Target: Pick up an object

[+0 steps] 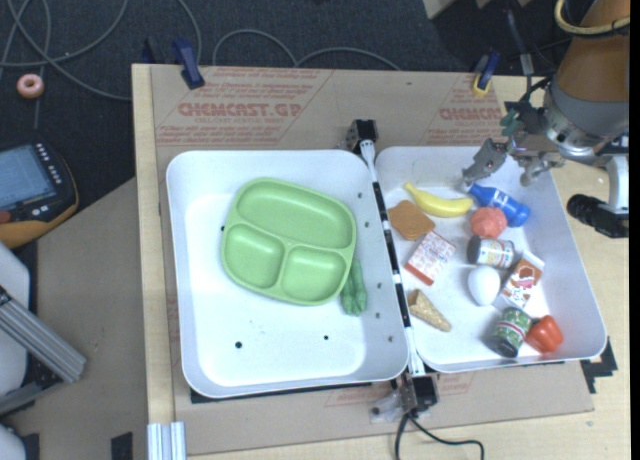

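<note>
My gripper (508,170) hangs over the back of the right bin (580,278), its two fingers spread apart and open with nothing between them. Just below it lies a blue bottle (503,204), beside a red ball (488,223). To the left a yellow banana (437,201) rests near a brown cookie (411,219). Further forward are a red-and-white packet (431,256), a small can (492,251), a white egg (483,285), a carton (522,283), a green can (511,331), a red pepper (545,334) and a wedge (428,310).
The left bin (200,328) holds a green divided plate (290,241) and a green leafy piece (354,288) by the divider. Blue clamps (186,61) sit at the bench's back edge. The arm's orange band (595,43) rises at the right.
</note>
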`<state>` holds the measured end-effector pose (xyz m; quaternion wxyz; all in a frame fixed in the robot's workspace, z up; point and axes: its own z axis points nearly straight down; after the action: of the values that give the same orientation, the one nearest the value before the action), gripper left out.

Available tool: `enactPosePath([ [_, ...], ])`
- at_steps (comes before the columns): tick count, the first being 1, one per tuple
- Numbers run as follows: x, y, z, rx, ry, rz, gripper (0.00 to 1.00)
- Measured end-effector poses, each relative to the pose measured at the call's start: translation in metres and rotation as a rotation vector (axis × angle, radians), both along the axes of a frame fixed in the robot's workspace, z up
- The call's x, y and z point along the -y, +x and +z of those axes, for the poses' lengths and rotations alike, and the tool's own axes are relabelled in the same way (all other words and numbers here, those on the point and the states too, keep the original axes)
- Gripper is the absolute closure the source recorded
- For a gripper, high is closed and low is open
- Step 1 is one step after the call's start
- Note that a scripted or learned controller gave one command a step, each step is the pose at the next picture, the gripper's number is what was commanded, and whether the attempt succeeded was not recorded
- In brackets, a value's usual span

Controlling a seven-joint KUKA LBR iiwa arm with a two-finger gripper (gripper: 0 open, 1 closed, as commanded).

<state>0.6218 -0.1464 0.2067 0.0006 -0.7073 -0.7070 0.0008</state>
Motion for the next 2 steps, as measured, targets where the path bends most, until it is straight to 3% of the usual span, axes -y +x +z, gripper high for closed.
enactPosePath([
  [1,0.032,0.011,-0.073,-0.001,0.000,0.000,0.00],
  [2,0.015,-0.023,-0.123,-0.001,0.001,0.000,0.00],
])
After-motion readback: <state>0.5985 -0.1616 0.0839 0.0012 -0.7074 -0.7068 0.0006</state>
